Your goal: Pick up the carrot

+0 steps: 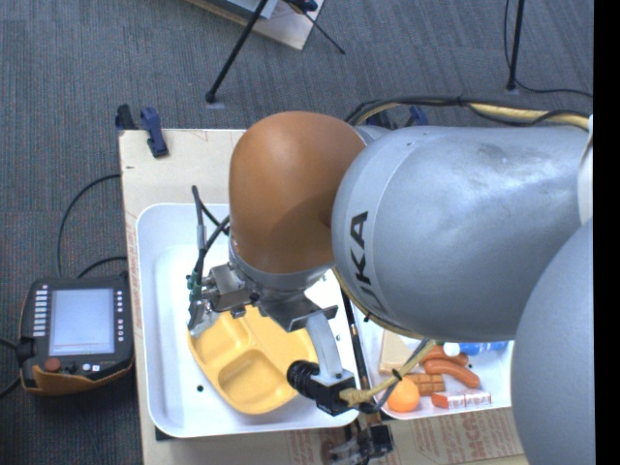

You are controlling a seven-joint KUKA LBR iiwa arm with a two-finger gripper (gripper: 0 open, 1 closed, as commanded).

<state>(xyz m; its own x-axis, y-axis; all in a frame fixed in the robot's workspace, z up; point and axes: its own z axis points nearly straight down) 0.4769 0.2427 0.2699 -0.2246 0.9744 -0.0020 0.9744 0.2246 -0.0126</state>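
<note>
where bins meet, carrot

The arm is clad in smooth, matt grey casing, formed as broad rounded cylinders that are lightly scuffed and mottled on their upper surface. Black capital letters, of which "KA" can be read, are printed on the grey shell near its left end. A large domed orange band, glossy and brownish in tone, is set above the wrist. Below it a grey flange and a small metal wrist block are seen, with green fittings on the left side. Thin dark cables are run up beside the dome. A pale grey bar and a black cylindrical part are mounted beneath.
</note>
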